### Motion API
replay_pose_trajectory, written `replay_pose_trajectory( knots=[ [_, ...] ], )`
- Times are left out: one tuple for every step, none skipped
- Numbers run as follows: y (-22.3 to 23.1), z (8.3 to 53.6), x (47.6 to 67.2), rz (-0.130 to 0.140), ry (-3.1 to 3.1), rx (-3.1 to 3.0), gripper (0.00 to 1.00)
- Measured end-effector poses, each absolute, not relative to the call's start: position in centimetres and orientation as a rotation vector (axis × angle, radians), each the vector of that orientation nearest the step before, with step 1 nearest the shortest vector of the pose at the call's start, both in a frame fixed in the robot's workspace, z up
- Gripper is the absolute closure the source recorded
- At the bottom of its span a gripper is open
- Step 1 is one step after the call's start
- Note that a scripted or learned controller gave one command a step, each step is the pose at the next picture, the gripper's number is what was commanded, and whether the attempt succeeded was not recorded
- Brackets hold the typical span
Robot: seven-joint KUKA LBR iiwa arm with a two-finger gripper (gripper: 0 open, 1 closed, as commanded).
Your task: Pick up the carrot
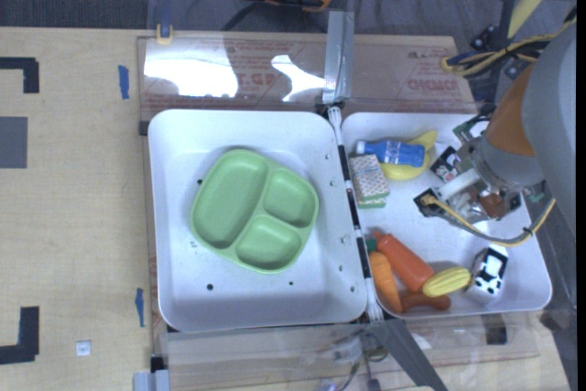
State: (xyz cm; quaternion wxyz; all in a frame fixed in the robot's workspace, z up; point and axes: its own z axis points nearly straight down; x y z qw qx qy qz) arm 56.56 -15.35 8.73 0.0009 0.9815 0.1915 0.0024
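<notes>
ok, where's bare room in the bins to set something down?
Left bin: bare floor around the green plate, widest along the near edge. Right bin: patch between the speckled block, the carrot and the gripper; its near end is crowded.

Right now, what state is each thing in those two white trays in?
carrot, lying flat in the near left corner of the right bin, not gripped.
blue bottle, on its side near the far wall.
green plate, flat, right way up, in the left bin.
tool, hanging over the right bin, apart from the carrot.
</notes>
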Motion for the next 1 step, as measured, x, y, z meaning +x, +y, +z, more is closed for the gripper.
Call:
replay_pose_trajectory(
  knots=[
    [-21.66, 8.83, 49.99, 0.013, 0.861, 3.035, 1.0]
  ],
)
